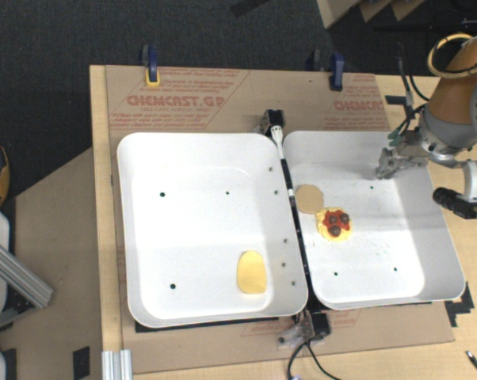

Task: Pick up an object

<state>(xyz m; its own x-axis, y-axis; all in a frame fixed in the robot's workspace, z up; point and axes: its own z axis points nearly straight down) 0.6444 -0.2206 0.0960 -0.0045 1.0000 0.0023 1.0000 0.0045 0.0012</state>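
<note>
End effector sits over the far right part of the right bin, low above the white floor, reaching in from the right on the grey arm with its orange band above the wrist. Finger state: cannot tell, the tip is small and blurred against the bin; nothing visible between the fingers. Nearest things lie well apart from it, toward the bin's left side: a flat tan disc, cookie-like, just beside the divider rims, and touching or nearly touching its near-right edge a small yellow piece topped with red and dark blobs, possibly a toy pastry with berries. Small dark dots mark the bin floor around them. Left bin abuts the right one along a dark seam; in its near right part rests a pale yellow oval object, lying flat, close to the near wall. Both bins sit on a brown board printed with red lettering, held by two blue clamps at the far edge. A black clip sits at the far end of the seam, and another fitting with a cable at the near end. Bench surround is dark carpet-like material at the far side; metal framing shows at the left edge.
</note>
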